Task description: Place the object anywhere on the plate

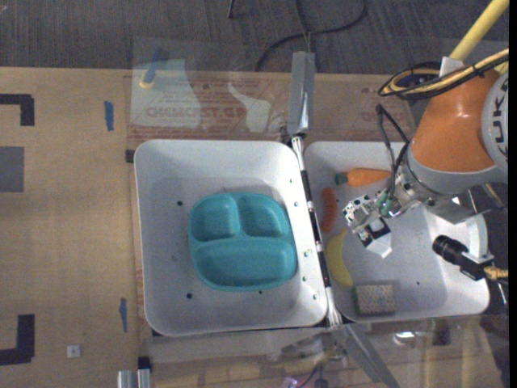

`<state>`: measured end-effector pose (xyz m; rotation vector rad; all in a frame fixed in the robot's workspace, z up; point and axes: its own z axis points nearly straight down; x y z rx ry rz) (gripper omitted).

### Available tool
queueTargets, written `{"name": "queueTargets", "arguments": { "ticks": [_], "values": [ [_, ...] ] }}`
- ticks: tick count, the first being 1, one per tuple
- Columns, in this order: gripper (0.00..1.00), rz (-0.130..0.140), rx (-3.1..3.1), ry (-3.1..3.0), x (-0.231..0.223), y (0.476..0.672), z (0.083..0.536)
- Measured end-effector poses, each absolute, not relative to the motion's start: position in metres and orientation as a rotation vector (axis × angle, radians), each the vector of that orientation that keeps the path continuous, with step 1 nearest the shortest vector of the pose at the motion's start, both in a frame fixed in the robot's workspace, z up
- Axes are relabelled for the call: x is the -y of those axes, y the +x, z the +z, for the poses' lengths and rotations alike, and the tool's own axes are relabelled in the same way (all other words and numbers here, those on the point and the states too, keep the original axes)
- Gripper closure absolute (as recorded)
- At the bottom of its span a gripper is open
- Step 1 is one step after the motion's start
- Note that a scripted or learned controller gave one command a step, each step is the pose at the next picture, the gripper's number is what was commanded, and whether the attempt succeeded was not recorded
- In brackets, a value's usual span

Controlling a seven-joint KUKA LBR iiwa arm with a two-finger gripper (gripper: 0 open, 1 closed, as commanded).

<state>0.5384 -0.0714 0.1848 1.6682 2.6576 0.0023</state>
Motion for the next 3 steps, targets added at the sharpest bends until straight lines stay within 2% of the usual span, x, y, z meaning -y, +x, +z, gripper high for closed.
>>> {"name": "queueTargets", "arguments": {
  "ticks": [1, 2, 3],
  "values": [
    [1.0, 0.004, -2.886, 1.229, -0.025, 0.582, 0.185],
    [1.0, 0.002, -3.023, 0.855, -0.086, 0.551, 0.185],
    [0.0, 0.002, -3.022, 0.857, -0.086, 0.551, 0.185]
  ]
}}
